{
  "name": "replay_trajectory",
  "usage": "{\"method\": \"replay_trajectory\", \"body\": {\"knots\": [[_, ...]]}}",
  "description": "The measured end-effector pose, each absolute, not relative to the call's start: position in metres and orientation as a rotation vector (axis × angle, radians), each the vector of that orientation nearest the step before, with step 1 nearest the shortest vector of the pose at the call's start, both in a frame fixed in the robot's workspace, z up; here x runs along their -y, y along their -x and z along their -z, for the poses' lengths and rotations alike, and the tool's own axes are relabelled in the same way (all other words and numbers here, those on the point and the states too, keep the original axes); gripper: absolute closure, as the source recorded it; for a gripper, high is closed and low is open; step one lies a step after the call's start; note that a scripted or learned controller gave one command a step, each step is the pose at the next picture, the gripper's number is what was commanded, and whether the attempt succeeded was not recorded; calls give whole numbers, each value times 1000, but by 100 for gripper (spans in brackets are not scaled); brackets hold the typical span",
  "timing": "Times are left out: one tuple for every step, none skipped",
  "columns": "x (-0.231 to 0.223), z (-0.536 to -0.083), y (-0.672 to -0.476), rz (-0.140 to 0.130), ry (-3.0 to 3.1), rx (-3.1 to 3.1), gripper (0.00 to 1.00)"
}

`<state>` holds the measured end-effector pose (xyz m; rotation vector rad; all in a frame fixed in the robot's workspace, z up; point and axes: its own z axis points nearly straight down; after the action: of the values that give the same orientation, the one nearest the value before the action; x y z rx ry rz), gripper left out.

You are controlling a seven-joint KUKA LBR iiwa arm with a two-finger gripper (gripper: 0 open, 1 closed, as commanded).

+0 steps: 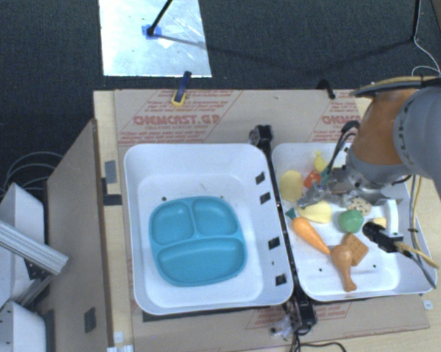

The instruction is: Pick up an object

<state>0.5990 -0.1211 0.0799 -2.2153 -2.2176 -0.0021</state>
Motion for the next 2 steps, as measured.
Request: {"method": "replay_trajectory", "body": {"knots": [[98,-83,-509,-5,2216,2216,0],[100,-95,-514,4,2223,2224,100]]}}
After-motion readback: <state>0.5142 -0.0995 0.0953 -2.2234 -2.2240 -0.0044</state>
